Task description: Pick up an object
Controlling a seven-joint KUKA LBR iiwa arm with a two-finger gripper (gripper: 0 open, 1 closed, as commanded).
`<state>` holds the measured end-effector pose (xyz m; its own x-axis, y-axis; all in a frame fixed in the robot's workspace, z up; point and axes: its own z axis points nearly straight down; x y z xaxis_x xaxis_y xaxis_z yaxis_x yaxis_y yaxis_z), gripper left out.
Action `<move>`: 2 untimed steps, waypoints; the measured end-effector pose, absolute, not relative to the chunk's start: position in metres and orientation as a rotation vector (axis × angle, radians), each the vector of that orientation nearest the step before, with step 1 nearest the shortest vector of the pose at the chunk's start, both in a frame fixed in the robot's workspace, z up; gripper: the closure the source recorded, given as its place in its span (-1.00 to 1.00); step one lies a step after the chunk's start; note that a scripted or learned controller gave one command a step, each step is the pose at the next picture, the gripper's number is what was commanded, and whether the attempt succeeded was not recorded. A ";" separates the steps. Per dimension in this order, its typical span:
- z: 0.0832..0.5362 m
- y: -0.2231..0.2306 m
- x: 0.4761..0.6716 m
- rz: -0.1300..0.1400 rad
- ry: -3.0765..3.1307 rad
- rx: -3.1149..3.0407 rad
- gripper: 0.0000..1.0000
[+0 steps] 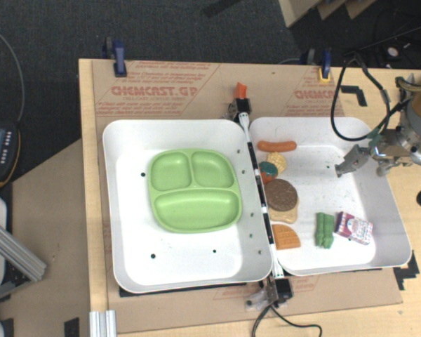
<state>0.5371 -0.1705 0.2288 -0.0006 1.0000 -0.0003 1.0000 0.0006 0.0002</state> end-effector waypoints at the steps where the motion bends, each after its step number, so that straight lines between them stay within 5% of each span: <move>1: 0.078 -0.142 0.499 -0.004 2.226 2.225 -1.00; 2: 0.095 -0.145 0.503 0.003 2.217 2.218 1.00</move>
